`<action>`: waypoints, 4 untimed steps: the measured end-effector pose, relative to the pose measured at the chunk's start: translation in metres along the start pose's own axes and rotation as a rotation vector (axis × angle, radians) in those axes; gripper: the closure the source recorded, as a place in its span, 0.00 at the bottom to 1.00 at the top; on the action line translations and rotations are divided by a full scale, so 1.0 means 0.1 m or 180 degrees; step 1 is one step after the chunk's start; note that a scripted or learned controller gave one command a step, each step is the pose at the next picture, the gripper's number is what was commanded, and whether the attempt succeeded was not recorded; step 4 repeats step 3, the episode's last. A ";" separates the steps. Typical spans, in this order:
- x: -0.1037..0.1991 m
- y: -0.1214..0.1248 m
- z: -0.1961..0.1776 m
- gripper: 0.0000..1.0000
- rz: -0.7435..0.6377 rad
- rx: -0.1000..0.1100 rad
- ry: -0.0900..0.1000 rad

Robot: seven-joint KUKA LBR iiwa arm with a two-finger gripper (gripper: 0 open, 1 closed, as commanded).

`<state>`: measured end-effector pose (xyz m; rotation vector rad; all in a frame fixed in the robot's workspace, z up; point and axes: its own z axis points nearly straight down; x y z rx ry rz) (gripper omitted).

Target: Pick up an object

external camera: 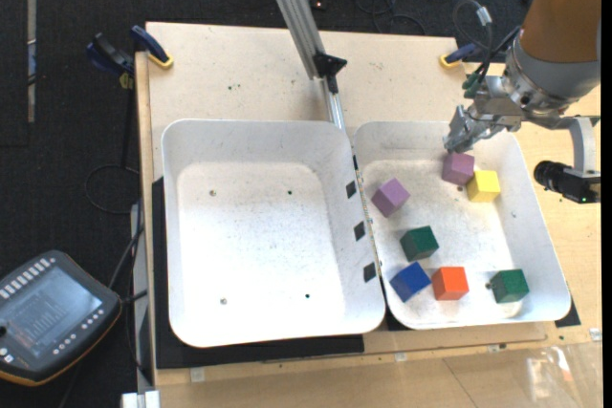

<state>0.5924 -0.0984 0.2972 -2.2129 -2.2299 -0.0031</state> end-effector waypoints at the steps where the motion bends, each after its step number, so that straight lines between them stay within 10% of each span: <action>1: 0.53 0.05 0.01 1.00 -0.0002 0.0003 0.0000; 3: 1.51 0.08 0.17 1.00 -0.0001 0.0010 0.0001; 4: 1.51 0.08 0.17 1.00 -0.0001 0.0010 0.0001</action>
